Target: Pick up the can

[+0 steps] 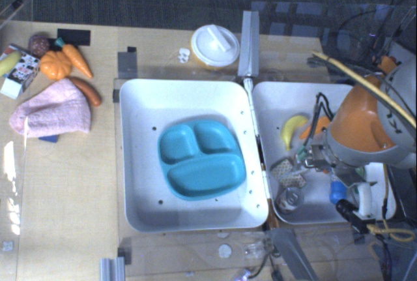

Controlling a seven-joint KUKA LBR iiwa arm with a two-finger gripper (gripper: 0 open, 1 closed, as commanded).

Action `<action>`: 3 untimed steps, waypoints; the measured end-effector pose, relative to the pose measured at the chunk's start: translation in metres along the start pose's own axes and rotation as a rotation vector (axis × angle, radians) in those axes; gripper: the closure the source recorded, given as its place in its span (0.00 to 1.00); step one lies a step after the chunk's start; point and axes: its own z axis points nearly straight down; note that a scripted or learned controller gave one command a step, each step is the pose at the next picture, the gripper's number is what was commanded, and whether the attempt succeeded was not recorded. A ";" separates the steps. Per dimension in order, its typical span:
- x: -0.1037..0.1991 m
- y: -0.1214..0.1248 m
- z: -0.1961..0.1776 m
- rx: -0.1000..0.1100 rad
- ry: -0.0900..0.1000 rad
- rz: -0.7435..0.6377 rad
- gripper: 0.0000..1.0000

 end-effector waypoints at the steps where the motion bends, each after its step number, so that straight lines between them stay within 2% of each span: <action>1: 0.020 0.063 -0.075 0.034 -0.002 0.462 1.00; 2: 0.020 0.063 -0.075 0.035 -0.002 0.462 0.00; 3: 0.067 -0.005 -0.077 0.035 0.000 0.403 0.00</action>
